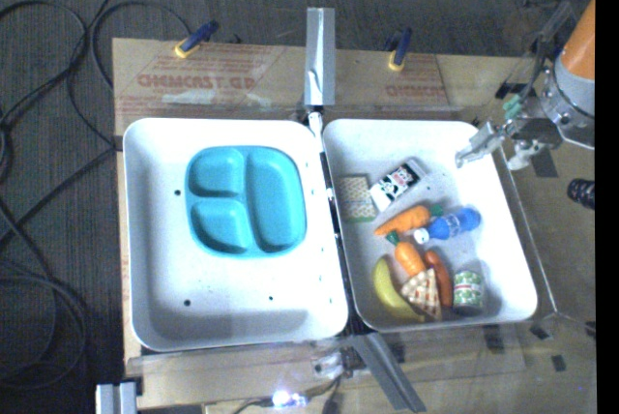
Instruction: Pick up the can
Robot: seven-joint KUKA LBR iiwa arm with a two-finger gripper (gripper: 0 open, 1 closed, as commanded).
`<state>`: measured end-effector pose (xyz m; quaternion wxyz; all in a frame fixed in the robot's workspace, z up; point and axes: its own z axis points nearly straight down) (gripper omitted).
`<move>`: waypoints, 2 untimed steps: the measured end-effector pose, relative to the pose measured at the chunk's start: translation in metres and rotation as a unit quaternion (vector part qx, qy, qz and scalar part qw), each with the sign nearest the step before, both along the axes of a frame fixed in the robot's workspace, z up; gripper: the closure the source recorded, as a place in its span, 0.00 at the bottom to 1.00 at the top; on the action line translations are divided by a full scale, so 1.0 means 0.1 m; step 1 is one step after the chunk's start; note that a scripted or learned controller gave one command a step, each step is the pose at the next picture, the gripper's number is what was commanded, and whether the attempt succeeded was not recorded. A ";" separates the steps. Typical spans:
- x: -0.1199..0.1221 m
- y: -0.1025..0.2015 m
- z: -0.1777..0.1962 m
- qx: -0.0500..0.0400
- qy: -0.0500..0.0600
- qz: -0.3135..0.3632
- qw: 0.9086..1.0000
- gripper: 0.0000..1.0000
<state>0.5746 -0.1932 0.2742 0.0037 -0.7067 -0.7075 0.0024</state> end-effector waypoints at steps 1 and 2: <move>-0.42 -0.29 -1.27 0.001 0.001 -0.005 1.000 0.00; -0.72 -0.14 -1.86 0.008 -0.007 -0.053 0.999 0.00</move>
